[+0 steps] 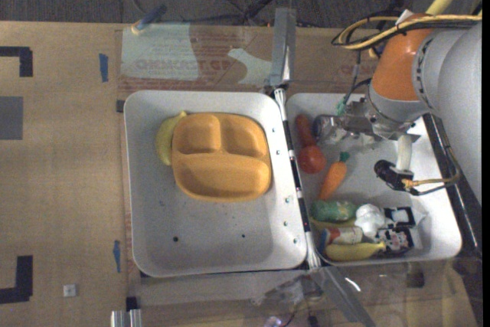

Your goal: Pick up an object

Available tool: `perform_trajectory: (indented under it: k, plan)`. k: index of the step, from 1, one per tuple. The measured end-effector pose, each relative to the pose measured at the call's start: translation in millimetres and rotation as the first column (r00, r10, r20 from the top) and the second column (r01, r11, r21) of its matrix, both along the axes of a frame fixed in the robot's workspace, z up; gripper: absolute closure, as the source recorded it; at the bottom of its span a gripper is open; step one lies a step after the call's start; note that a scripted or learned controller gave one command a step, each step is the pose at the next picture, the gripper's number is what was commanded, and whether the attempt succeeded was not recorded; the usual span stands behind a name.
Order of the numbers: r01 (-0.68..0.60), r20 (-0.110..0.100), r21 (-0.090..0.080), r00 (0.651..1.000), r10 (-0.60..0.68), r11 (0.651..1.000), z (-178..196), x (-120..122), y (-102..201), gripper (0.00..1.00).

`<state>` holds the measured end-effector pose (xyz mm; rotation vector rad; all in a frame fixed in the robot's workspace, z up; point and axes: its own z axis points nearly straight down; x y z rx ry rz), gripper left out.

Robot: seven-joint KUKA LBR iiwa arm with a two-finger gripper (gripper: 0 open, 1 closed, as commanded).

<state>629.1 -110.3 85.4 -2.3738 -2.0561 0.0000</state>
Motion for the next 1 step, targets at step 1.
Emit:
perform_trajectory:
  k: [1]
  plan:
    - [0.024,0.001,0.0,1.0,-0.024,1.0,0.6,-35.6,3.7,0.0]
